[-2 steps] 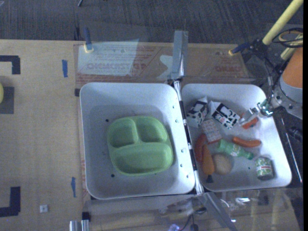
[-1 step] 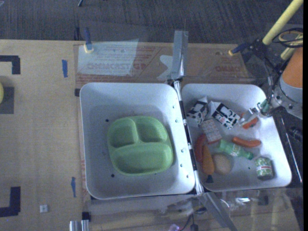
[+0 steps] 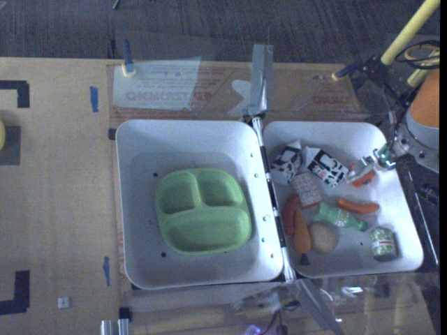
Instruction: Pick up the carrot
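A pale wooden desk [image 3: 56,208] carries two shallow white bins. The left bin [image 3: 133,145] holds a green sectioned plastic plate [image 3: 202,210]. In the right bin [image 3: 412,246], the stubby orange carrot [image 3: 301,232] lies near the left wall, beside a red pepper [image 3: 290,211]. My fingers [image 3: 376,159] hang over the bin's upper right; I cannot tell how far apart they are.
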`<state>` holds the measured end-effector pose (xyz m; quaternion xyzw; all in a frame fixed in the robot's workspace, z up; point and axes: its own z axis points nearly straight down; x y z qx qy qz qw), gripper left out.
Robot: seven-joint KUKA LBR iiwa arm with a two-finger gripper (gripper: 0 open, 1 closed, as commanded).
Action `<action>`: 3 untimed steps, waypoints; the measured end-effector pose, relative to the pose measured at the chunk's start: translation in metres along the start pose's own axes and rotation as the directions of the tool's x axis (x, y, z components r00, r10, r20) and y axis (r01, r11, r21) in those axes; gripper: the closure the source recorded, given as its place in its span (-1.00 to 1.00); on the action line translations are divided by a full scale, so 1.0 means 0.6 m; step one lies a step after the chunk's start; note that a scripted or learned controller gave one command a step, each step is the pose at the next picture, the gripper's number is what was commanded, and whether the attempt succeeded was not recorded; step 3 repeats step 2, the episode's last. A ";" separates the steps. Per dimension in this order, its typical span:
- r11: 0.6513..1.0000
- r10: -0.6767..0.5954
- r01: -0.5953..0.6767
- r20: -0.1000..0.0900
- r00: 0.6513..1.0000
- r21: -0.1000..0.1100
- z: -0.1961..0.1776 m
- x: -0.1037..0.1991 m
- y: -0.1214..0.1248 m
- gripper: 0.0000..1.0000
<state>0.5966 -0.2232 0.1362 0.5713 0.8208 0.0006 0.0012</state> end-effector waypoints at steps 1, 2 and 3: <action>1.000 0.000 0.000 0.000 1.000 0.000 0.000 0.000 0.000 -1.00; 1.000 0.000 0.000 0.000 1.000 0.000 0.000 0.000 0.000 -1.00; 1.000 0.000 0.000 0.000 1.000 0.000 0.000 0.000 0.000 -1.00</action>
